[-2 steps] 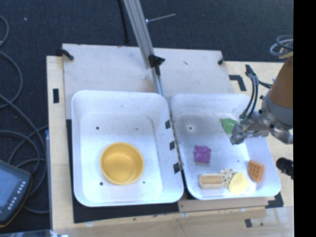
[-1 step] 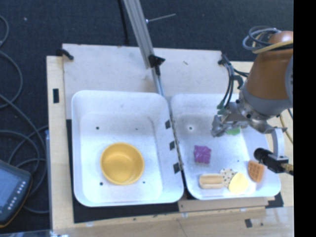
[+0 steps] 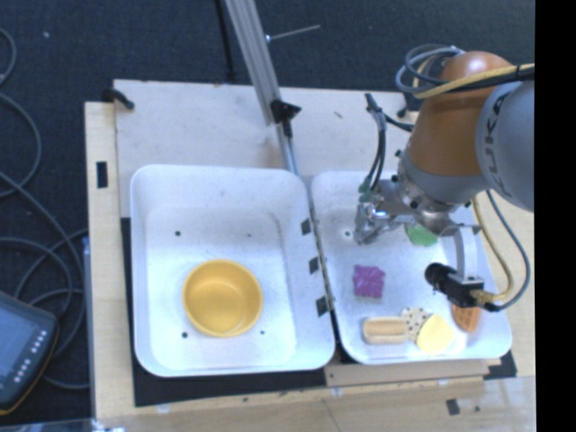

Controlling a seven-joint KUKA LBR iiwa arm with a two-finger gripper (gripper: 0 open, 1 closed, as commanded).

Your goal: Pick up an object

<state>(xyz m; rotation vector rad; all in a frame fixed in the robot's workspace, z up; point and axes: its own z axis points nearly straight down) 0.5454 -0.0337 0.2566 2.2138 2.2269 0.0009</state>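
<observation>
We cannot tell the gripper's point(image 3: 367, 228) state; we should lower it squarely over the purple block point(image 3: 368, 281) just below.

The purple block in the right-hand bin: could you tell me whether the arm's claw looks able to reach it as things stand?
Probably yes. The small purple block lies alone on the white floor of the right bin, with bare floor around it. The claw hangs just above and behind it, with nothing between them, so a short descent should do.

A robotics lab: bench point(image 3: 198, 133) with two white bins point(image 3: 157, 241), loose cables point(image 3: 27, 196), aluminium camera post point(image 3: 256, 52).
</observation>
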